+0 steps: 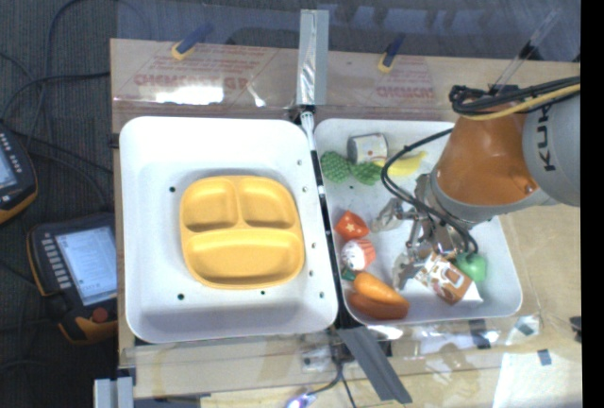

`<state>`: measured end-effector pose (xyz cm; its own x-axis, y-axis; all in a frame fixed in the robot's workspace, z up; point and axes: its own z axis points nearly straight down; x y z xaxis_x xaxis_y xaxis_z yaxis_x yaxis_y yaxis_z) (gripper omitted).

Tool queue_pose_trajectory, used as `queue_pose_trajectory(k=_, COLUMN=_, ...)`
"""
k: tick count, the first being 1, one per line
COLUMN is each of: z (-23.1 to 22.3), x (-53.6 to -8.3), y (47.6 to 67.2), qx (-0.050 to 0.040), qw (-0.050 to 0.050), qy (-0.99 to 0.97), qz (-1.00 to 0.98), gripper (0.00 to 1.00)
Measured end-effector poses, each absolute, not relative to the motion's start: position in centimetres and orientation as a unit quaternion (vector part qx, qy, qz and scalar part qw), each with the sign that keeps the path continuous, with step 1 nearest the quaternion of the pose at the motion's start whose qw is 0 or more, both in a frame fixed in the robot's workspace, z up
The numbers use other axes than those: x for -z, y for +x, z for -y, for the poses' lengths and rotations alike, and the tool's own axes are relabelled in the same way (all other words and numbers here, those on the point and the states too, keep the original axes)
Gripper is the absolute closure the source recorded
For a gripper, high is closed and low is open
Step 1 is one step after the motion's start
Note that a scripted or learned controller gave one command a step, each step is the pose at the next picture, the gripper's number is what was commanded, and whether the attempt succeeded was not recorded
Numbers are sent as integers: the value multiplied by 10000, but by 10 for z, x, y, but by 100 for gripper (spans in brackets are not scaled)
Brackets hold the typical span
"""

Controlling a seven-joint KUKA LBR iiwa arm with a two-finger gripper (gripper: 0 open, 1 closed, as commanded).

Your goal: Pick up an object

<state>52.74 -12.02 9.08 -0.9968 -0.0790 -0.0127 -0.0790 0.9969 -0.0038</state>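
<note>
My gripper (423, 250) hangs low in the right bin (505, 302), under the orange band of the arm (481, 165). It is directly over a brown and white packet (445, 280), and a green ball (474, 266) sits just to its right. An orange carrot (377, 296) lies left of the packet near the bin's front. Further left are a white and red ball (357, 255) and a red tomato-like piece (351, 226). At the back of the bin lie a green leafy piece (347, 172), a grey can (367, 148) and a yellow piece (404, 167) partly under the arm.
A yellow divided plate (242, 229) lies in the left bin (151, 161). A raised rim (319, 208) separates the two bins. Black and yellow cables (510, 94) run along the arm. Two handheld screens (71, 264) sit on the floor to the left of the bench.
</note>
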Motion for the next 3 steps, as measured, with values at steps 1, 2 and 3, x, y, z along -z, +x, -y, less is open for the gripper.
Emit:
queue_pose_trajectory(k=1, z=107, x=-133, y=614, qx=-7, qw=11, qy=-1110, qz=-9938, gripper=0)
queue_pose_trajectory(k=2, z=97, x=-90, y=647, qx=-23, qw=-97, qy=-1551, qz=-9879, gripper=0)
queue_pose_trajectory(k=3, z=176, x=-90, y=594, qx=28, qw=60, qy=-2309, qz=-9730, gripper=0)
